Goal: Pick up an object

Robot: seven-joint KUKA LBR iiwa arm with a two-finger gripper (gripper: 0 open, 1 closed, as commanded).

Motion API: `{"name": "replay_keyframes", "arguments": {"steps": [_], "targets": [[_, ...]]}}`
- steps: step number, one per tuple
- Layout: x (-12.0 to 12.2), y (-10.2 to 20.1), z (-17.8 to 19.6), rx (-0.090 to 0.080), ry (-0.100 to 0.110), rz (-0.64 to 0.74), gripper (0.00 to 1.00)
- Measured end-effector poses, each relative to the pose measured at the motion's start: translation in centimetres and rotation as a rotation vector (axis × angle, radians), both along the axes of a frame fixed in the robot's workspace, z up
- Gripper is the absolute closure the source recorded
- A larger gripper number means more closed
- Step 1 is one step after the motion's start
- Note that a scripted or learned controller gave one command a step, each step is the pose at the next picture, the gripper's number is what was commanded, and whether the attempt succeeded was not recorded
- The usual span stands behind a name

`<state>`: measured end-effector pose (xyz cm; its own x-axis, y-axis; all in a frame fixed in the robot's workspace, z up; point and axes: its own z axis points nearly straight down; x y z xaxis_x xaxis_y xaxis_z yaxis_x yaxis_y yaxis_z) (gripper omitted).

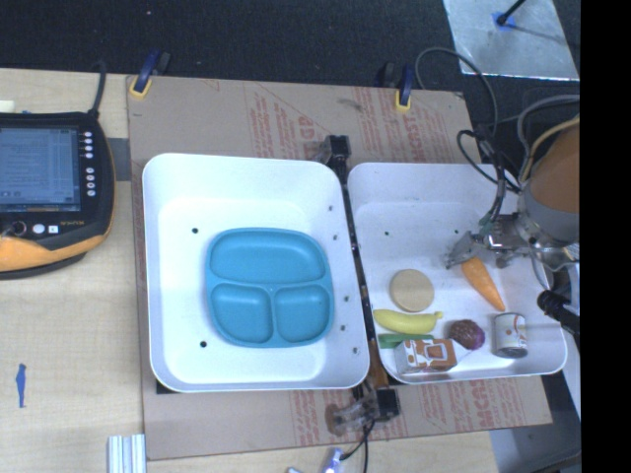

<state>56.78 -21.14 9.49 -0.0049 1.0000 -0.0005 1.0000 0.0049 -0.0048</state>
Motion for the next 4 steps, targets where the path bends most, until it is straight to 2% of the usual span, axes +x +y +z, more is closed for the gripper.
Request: {"name": "replay_keyframes", "arguments": {"steps": [1, 2, 3, 4], "targets": [[0.0, -0.1, 1.1, -0.002, 0.000, 0.001, 1.00], [6.0, 4.7, -0.2, 0.000, -0.004, 0.002, 1.00], [4.7, 11.1, 5.4, 0.000, -0.002, 0.002, 1.00], [4.9, 17.2, 10.8, 0.001, -0.002, 0.000, 1.00]]}}
